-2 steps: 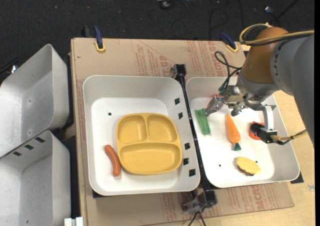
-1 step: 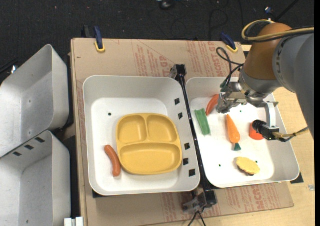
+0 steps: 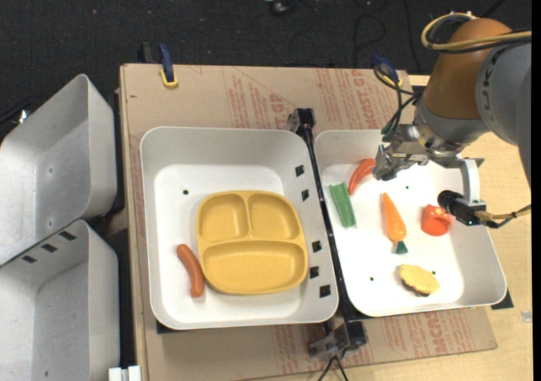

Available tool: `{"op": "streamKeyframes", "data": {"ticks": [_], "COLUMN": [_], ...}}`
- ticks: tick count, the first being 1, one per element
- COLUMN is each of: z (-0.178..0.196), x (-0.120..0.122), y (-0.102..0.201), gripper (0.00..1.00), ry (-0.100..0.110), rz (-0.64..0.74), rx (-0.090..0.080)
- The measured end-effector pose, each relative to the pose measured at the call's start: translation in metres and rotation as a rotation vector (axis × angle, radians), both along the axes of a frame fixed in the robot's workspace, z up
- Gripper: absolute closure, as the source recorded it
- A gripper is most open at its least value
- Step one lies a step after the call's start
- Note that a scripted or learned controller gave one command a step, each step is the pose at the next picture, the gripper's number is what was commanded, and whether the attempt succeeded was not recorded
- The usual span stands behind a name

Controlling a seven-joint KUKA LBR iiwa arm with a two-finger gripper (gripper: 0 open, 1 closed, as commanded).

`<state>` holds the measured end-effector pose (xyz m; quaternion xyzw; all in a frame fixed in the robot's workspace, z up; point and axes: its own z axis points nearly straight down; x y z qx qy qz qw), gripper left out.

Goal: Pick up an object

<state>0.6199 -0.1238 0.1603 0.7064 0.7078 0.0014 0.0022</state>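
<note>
Two shallow white bins sit side by side on the counter (image 3: pixel 220 88). Left bin (image 3: pixel 161 151): a yellow divided plate (image 3: pixel 251 242) lies near its middle, three compartments, with an orange-brown toy sausage (image 3: pixel 191 269) just beside the plate's left edge, lying on the bin floor.

Right bin (image 3: pixel 473 286): five small items noted. A red chilli pepper (image 3: pixel 361 174) lies at the upper left, slanted. A green strip-shaped piece (image 3: pixel 342 204) (possibly a bean or pea pod; I cannot tell which) lies just below it, near the dividing wall. An orange carrot (image 3: pixel 393 219) with a dark green stub at its lower end lies near the middle. A red-orange piece (image 3: pixel 436 220) sits to the carrot's right, and a pale yellow lumpy piece (image 3: pixel 418 279) lies toward the lower edge.

Arm reaches in from the right, orange band visible above the wrist. Its hand (image 3: pixel 386 166) is low over the upper part of the right bin, just beside the chilli pepper's upper end. Whether its fingers are spread or closed, I cannot tell, nor whether they touch the pepper.
</note>
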Motion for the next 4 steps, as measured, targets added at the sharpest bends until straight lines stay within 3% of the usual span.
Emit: {"op": "streamKeyframes", "data": {"ticks": [2, 4], "z": [0.093, 0.098], "x": [-0.004, -0.046], "y": [0.001, 0.108], "gripper": [1.00, 1.00], "ry": [-0.002, 0.008], "rz": [0.000, 0.005], "rx": [-0.001, 0.003]}}
